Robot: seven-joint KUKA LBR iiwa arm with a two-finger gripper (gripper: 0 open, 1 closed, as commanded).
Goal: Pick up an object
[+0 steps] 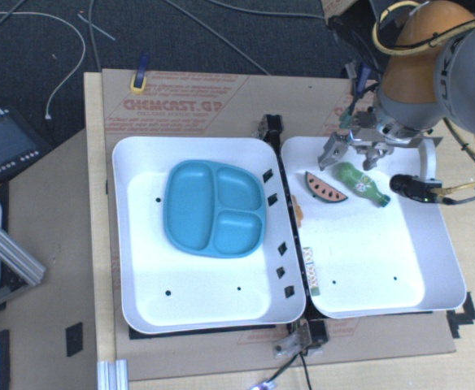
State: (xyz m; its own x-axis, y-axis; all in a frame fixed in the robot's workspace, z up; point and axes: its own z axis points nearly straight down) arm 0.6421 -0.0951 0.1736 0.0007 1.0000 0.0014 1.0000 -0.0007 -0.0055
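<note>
A green bottle lies on its side near the back of the right bin. A watermelon slice with a red face and green rind rests just left of it. My gripper hangs over the bin's back edge, just above and behind the bottle. It is open, its fingers are spread, and nothing is between them.
A blue divided plate sits in the left bin. A ridge with black clips separates the two bins. A small orange item lies at the right bin's left wall. Cables run behind the bench.
</note>
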